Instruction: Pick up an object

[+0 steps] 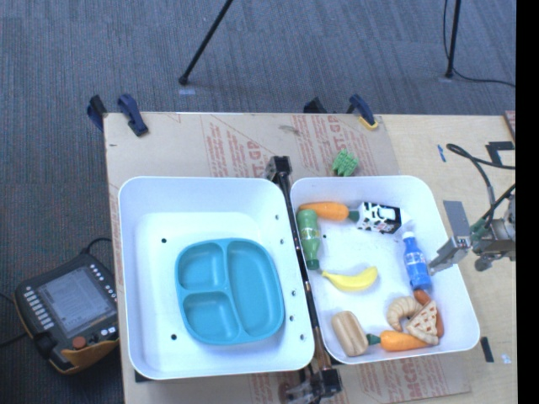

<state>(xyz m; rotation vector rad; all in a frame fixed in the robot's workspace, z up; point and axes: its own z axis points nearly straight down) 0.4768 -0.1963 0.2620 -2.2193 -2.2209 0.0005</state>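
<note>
Two white bins sat on a cardboard-covered desk over grey carpet. The toys, among them a banana, lay in the right bin. The end effector's state could not be told.

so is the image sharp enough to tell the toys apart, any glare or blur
Camera view: even, soft lighting, faint shadows, mild sheen on the white bins but no blown-out glare. The banana and blue bottle read clearly; small items are slightly soft from low resolution. The gripper at the right is small and its details are unclear.
</note>
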